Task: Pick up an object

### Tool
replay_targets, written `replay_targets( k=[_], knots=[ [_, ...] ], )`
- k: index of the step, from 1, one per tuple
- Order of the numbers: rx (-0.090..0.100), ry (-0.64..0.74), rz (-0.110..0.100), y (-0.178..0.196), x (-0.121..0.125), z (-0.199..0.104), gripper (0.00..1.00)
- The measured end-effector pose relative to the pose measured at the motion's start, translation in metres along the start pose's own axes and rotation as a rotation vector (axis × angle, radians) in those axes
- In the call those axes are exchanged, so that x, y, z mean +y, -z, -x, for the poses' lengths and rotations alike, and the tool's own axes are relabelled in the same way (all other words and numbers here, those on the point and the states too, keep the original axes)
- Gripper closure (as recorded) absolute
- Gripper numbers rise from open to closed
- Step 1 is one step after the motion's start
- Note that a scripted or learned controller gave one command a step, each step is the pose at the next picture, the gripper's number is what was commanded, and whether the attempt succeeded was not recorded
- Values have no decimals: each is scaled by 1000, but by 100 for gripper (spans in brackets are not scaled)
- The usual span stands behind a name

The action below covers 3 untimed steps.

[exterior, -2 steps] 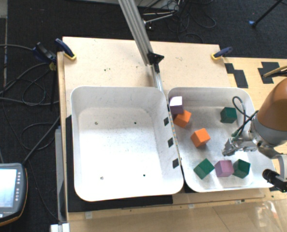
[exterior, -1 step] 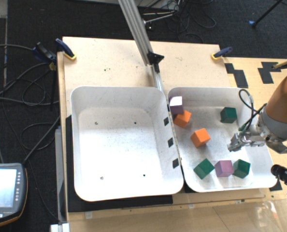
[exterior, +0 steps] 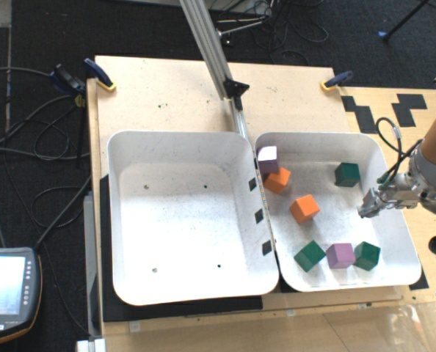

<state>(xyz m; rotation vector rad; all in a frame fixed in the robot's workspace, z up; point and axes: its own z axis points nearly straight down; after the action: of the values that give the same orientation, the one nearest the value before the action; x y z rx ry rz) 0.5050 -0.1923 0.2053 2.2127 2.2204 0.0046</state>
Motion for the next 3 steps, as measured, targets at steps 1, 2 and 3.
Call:
replay_targets(
  k=[1,2,3],
  knots=[
    [4,5,-3,15,5,-58,100],
    [5,5,-7,10,5,-118,100],
    [5,5,-7,6,15,-173,100]
  ],
)
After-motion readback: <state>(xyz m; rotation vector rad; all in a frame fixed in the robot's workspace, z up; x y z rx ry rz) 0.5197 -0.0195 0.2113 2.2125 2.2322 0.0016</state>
